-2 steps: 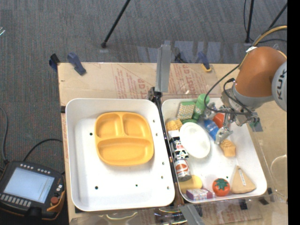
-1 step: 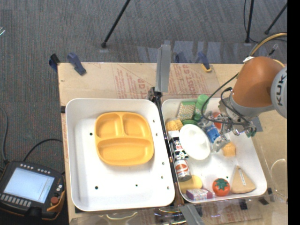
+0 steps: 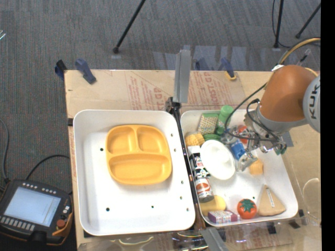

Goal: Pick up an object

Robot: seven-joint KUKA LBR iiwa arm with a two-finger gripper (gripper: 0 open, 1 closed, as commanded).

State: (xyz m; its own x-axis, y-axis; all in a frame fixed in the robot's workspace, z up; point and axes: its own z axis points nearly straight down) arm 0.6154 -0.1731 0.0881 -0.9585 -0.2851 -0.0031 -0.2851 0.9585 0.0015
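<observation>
My gripper (image 3: pixel 246 160) low over cluttered bin, grip state unclear (cannot tell); white bowl (image 3: pixel 218 159) beside it risks deflecting grasp.

arm (image 3: pixel 309 101): grey shell, rounded joint | band (image 3: pixel 282 95): big glossy orange dome above wrist | marking: dark "KU" letters on the grey link by the frame's right edge | cables (image 3: pixel 246 102): thin black lines looping off wrist, one yellow arc above orange dome | claw (image 3: pixel 250 151): silver-grey metal, small dark fittings, detail blurred
</observation>
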